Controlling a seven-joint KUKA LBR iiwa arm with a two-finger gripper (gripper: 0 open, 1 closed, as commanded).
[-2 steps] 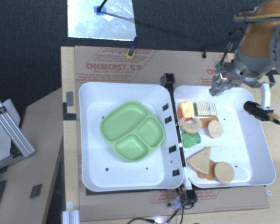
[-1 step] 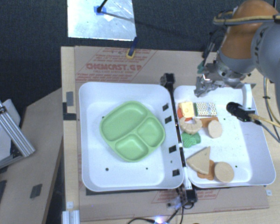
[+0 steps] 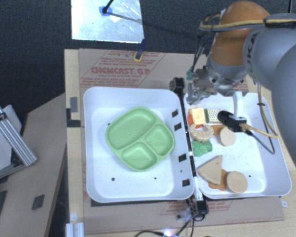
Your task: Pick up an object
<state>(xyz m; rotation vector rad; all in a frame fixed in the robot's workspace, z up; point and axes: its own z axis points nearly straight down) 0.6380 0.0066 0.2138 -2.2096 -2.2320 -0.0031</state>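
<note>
My gripper (image 3: 194,97) hangs over the far left corner of the right bin (image 3: 276,167), just above a yellow and orange block (image 3: 198,116). Beside that block lies a small speckled grey piece (image 3: 213,114). Below them are a pale ring-shaped piece (image 3: 203,132), a green leaf-like piece (image 3: 201,149) and a tan disc (image 3: 227,137). Near the front of the bin lie a tan wedge (image 3: 210,169) and a round tan biscuit (image 3: 237,181), with an orange piece (image 3: 217,185) between them. I see nothing between the gripper's tips.
The left bin (image 3: 96,181) holds a green divided plate (image 3: 139,138). A black-clipped wall (image 3: 184,132) separates the two bins. The grey arm (image 3: 281,48) fills the upper right, above the right bin's far side.
</note>
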